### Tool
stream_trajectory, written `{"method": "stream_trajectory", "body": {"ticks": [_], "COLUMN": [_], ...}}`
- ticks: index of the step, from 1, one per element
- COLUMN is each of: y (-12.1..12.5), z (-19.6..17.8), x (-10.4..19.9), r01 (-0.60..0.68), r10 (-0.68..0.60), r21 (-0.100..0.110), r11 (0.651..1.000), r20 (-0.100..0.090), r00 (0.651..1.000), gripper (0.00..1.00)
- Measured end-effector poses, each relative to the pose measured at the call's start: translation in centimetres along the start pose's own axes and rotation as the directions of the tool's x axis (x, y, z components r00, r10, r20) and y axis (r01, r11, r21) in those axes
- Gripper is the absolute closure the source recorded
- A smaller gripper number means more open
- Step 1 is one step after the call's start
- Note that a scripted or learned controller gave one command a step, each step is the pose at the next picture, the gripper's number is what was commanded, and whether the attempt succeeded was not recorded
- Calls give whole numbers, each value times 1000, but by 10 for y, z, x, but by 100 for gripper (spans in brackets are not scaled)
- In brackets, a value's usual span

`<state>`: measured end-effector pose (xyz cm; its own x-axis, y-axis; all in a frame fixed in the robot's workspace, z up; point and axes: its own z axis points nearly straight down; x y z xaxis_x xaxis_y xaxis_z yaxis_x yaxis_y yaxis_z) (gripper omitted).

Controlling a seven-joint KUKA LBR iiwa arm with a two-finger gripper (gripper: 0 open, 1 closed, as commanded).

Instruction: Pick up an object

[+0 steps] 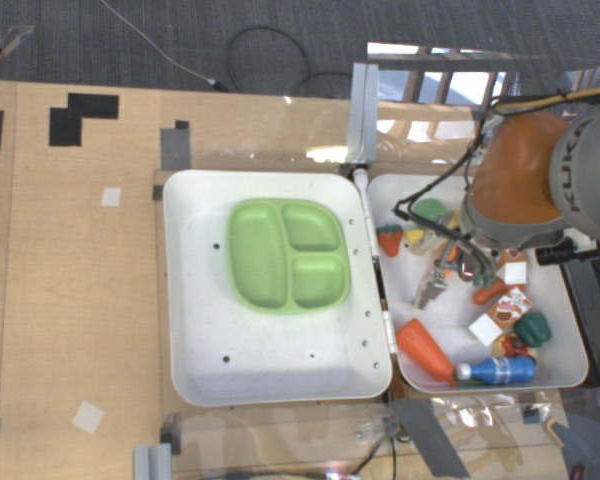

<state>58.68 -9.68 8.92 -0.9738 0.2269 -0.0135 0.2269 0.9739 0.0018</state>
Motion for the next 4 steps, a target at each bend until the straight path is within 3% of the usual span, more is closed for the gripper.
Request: {"method": "stream_trajectory", "body": {"ticks": [1,2,3,4], "y": [-9,-5,-3,30], "z": [1,2,-13,-168], "x": [-34,-49,-53,-72], "r01": [132,179,181,321], "r10": [-132,-179,-181,-321], "r21": [-1,-2,-2,1], "r11": [991,984,983,947], "r20": [-1,-8,7,14], "r00": [991,984,983,947], "gripper": [0,0,100,100]}}
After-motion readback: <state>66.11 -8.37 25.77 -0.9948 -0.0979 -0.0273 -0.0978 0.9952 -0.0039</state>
